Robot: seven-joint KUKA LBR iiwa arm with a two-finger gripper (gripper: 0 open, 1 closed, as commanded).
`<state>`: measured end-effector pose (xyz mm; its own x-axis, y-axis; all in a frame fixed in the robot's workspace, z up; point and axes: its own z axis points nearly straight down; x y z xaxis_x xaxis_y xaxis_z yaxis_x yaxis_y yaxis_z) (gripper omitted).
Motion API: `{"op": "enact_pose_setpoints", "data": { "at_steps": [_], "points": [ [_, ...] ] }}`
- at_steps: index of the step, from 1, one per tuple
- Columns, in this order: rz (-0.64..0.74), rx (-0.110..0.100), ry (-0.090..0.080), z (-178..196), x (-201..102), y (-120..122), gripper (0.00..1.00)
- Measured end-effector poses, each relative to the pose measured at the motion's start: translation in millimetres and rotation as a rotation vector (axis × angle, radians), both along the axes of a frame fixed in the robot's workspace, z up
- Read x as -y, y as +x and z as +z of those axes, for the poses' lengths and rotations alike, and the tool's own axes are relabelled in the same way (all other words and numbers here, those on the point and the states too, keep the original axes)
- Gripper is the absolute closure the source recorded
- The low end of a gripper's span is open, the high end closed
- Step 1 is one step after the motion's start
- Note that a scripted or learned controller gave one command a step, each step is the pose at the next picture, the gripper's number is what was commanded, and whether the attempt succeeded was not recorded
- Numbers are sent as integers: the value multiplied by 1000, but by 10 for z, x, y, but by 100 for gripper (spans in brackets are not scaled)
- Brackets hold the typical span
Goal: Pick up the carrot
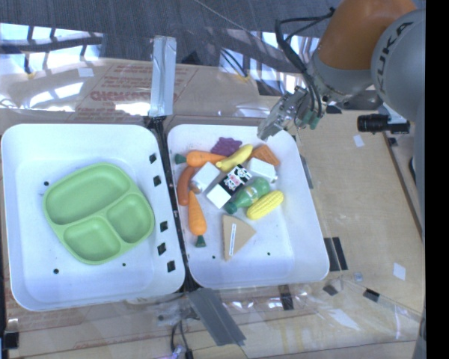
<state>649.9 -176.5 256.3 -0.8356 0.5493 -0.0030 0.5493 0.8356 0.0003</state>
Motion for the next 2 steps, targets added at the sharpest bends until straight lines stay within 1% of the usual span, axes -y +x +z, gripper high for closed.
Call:
{"op": "enact_pose_setpoints", "data": {
  "at_steps": [1,2],
  "points": [
    [-51,-4,0,-144,286,-47,100],
    [-103,0,-1,61,318,-146,100]
  ]
}}
